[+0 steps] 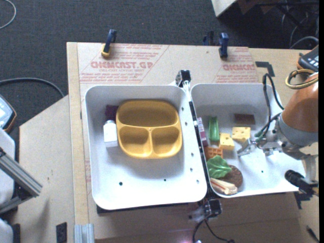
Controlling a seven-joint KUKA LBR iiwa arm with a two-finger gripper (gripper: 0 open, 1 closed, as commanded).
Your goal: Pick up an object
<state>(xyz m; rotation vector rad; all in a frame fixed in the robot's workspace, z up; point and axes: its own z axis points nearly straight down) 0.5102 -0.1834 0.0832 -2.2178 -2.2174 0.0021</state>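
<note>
Arm: enters over the desk's right edge, orange band above the wrist.
Tool (246,148): low inside the right bin (255,92), fingers spread, nothing between them.
Cheese wedge (241,134): just beside the tool, toward the desk's rear edge.
Green pepper (214,129): upright along the bin's left wall.
Lettuce leaf (217,166): near the bin's front-left corner.
Left bin (96,151): holds a yellow divided tray (148,128) and a white bottle (110,133).

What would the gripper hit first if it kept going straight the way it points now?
Probably the yellow cheese blocks. The gripper points toward the left of the view across the right bin, and they lie closest along that line. Its height above them is unclear.
</note>
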